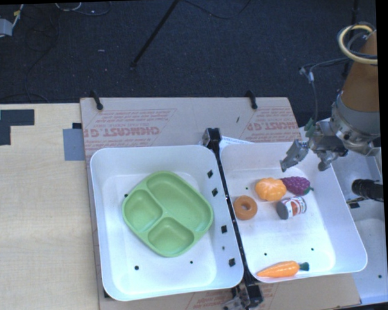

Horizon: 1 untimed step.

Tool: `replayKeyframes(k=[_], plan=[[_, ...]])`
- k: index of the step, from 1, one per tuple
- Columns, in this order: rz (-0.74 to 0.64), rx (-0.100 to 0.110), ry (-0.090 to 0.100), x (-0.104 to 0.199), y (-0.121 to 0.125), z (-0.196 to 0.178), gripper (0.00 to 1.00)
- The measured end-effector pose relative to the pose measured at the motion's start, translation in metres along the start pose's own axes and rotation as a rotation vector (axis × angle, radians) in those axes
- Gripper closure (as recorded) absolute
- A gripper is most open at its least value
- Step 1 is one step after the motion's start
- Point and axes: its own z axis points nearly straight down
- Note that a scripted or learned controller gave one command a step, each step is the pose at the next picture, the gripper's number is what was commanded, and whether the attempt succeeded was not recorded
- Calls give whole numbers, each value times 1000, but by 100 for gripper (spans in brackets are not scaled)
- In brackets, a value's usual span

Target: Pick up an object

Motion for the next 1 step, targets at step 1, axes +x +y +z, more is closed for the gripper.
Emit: replayKeyframes(k=[1], plan=[[-2,-11,-1,0,2,-6,0]])
